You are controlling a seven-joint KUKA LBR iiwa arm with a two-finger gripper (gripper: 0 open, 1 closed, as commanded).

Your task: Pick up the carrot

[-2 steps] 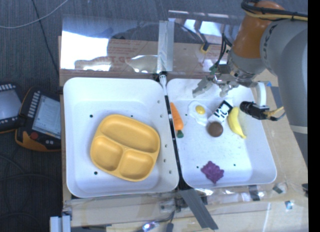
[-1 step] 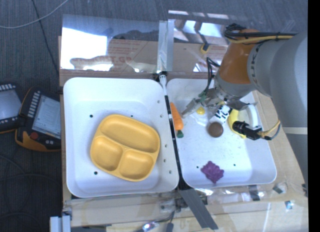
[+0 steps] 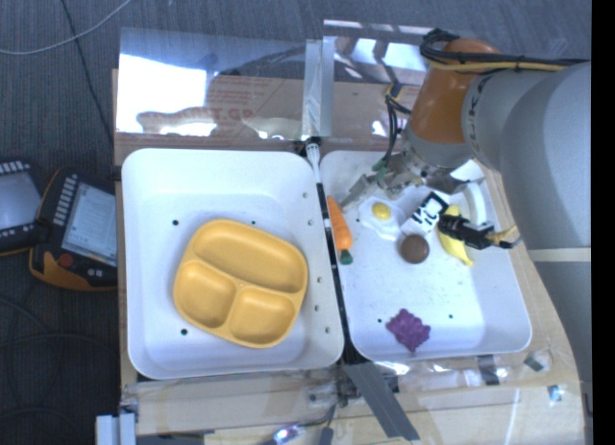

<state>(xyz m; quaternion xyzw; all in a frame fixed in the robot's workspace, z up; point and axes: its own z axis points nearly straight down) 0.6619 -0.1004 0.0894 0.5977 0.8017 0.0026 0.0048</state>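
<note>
Orange carrot [image 3: 338,225] w/ green tip, yellow tray [image 3: 240,282], purple grapes [image 3: 408,329].

Tray [image 3: 240,283] in left bin [image 3: 154,184]; right bin [image 3: 500,309] — carrot [image 3: 338,226] at left wall, egg [image 3: 381,212], grapes [image 3: 409,329] nearer front.

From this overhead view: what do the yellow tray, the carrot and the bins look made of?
Yellow tray: looks like moulded plastic, matte, with uniform colour and rounded compartment edges. Carrot: probably a plastic toy, going by its even orange and green tip; too small to be sure. Bins, left bin and right bin: white plastic by the look, smooth and slightly glossy, with soft highlights on the rounded rims.
</note>
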